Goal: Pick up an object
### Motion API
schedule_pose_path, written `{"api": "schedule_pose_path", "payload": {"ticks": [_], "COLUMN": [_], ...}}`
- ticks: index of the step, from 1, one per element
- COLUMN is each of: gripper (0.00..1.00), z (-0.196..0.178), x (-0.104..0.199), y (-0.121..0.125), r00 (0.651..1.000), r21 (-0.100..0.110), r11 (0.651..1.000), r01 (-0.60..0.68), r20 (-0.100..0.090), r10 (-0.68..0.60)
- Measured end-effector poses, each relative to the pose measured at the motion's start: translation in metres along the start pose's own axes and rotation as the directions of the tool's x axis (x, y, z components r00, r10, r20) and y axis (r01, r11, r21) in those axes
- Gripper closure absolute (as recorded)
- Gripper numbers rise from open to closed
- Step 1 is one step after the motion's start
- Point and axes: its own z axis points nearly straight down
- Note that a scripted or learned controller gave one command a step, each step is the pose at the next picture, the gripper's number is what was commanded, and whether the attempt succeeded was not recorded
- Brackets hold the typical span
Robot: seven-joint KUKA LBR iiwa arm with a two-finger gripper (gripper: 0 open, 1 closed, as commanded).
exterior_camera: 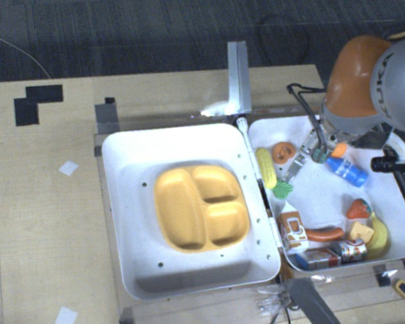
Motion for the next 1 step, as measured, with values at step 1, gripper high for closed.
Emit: {"api": "schedule_pose_path", "payload": {"ticks": [1], "gripper": [0.0], "z": [0.0087], "x": [-0.0083], "y": [0.0308], "r00": [0.964], "r21": [0.001], "r11": [0.964], "r01": [-0.264], "r20": [0.001], "r10": [0.264]}}
